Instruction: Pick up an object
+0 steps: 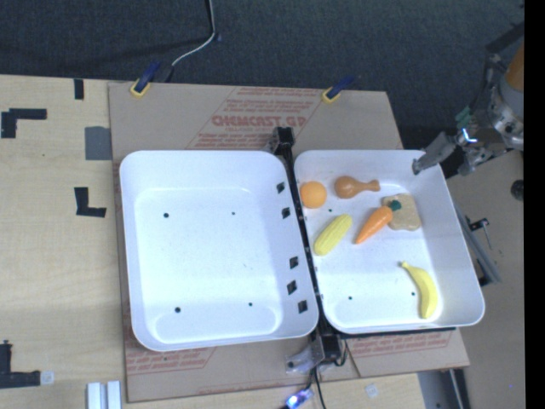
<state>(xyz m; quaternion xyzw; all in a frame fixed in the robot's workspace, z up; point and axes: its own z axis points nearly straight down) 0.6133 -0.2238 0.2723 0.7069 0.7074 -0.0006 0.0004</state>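
Six toy foods lie in the right-hand bin (460, 254), in the lower right of the frame, and any of them could serve as the thing to pick up. An orange ball (312, 194) sits by the divider between the bins, with a tan drumstick (353, 186) just to its right. Below them a corn cob (332, 233) and a carrot (374, 223) both lie slanted, long axes running from lower left to upper right. A beige lump with a teal top (404, 212) touches the carrot's upper end. A banana (422, 290) lies apart near the bin's lower right edge, its length running mostly up and down the frame.

At the right edge of the frame, the gripper (434, 158) sits just above the bin's upper right corner; whether it is wide or narrow I cannot tell, and nothing is seen in it. Every object lies down and to the left of it. Nearest, by my judgement, is the beige lump with the carrot beside it, so the coming move would be a short reach leftward and downward into the bin. The left-hand bin (136, 228) offers nothing to grasp.
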